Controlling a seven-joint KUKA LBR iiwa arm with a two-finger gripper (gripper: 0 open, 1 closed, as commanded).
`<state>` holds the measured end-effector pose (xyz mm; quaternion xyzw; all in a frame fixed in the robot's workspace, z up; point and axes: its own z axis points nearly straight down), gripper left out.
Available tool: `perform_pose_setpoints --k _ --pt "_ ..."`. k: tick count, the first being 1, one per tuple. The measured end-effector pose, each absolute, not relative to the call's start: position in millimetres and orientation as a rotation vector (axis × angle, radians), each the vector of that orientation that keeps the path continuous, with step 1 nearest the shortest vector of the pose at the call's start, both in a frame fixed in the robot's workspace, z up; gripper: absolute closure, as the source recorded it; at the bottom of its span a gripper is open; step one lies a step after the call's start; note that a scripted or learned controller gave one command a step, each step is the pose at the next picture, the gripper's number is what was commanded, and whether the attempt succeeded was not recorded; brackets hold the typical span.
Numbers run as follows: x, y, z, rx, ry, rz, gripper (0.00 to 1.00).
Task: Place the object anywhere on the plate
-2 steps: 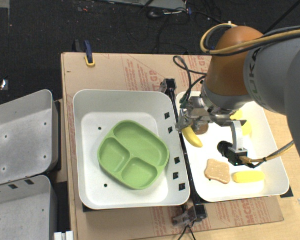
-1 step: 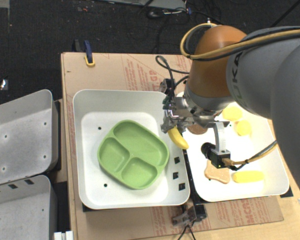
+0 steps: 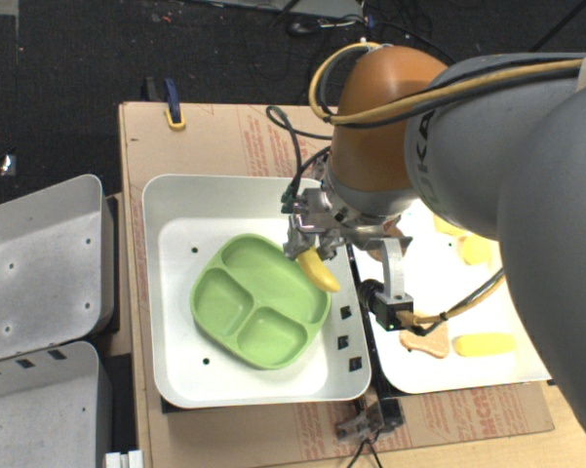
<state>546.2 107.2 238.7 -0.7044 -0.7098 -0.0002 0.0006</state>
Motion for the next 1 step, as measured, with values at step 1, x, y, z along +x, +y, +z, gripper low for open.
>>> perform_pose_setpoints --k 1 --pt "546.5 103.9 238.6 -2.218 -2.224 0.002 0.00"
